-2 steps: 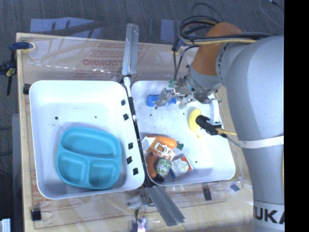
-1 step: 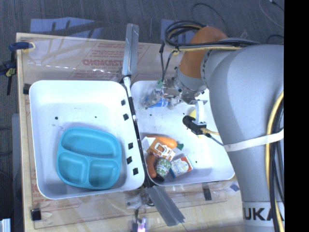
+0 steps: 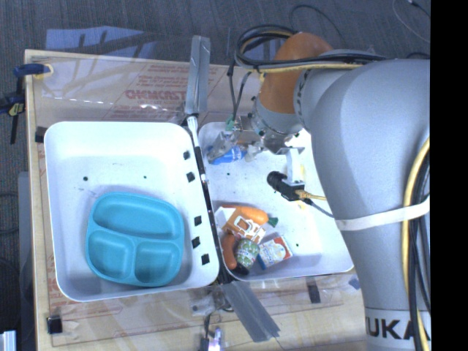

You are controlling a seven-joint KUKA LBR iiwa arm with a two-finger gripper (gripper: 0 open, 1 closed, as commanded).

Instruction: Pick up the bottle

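Observation:
A clear plastic bottle [image 3: 221,149] with a blue label lies in the far left corner of the right bin [image 3: 322,258], close to the divider between the bins. My gripper [image 3: 243,142] reaches down into that corner, right beside the bottle's right end and seemingly touching it. The wrist and the orange band above it hide much of the gripper. The bottle looks to be resting low in the bin, not lifted.
At the near left of the right bin lie a carrot [image 3: 250,213], a printed packet [image 3: 248,230], a green-lidded cup [image 3: 247,253] and a small carton [image 3: 275,252]. The left bin [image 3: 66,152] holds a blue divided tray [image 3: 135,237]. The arm's grey body covers the right bin's right side.

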